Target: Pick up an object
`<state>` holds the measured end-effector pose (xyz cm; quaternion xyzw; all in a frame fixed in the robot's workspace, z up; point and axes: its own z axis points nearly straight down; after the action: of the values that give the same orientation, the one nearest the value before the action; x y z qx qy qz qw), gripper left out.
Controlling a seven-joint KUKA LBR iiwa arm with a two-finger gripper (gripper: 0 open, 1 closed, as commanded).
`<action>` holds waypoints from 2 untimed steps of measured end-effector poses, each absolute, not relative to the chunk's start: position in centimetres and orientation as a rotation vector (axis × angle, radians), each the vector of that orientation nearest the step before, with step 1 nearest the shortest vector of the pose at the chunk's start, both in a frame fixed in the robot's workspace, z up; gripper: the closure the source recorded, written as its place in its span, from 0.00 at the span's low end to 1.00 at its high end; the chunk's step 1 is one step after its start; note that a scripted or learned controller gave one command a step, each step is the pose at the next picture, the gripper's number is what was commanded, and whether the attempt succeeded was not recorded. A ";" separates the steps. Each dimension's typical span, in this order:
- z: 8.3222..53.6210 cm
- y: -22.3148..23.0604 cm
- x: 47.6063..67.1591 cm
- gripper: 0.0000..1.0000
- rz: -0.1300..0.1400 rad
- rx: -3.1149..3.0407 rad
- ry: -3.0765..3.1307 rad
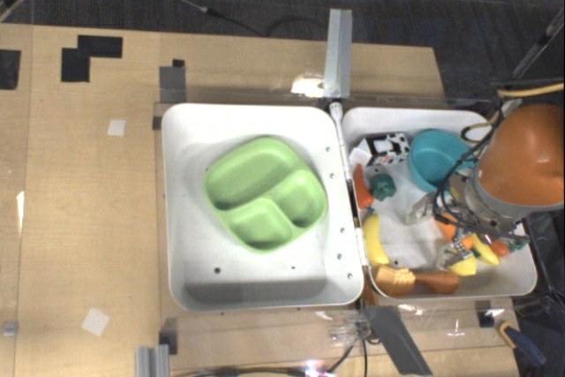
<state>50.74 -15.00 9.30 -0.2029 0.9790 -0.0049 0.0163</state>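
The right bin [521, 278] holds several toys. A teal cup [433, 156] stands at its back, with a black and white toy [386, 146] to its left. A small teal piece [382, 186] and a thin orange piece [359, 187] lie near the left wall. A yellow banana [375, 241] and a brown bread-like toy [417, 281] rest at the front. My gripper [459, 234] hangs low over the bin's right half, under the orange wrist band [528, 156]. It sits above yellow and orange toys [481, 253], which it partly hides.
The left bin [190, 278] bears a green divided plate [265, 192] in its middle. A metal post [339, 49] stands behind the wall between the two bins. Cables run over the dark floor at the back.
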 end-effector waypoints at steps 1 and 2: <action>10.5 -14.9 51.0 1.00 -0.018 -0.637 3.039; 10.5 -14.9 50.9 0.00 -0.018 -0.638 3.039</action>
<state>50.95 -14.87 10.45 -0.2054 0.9785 -0.0057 0.0179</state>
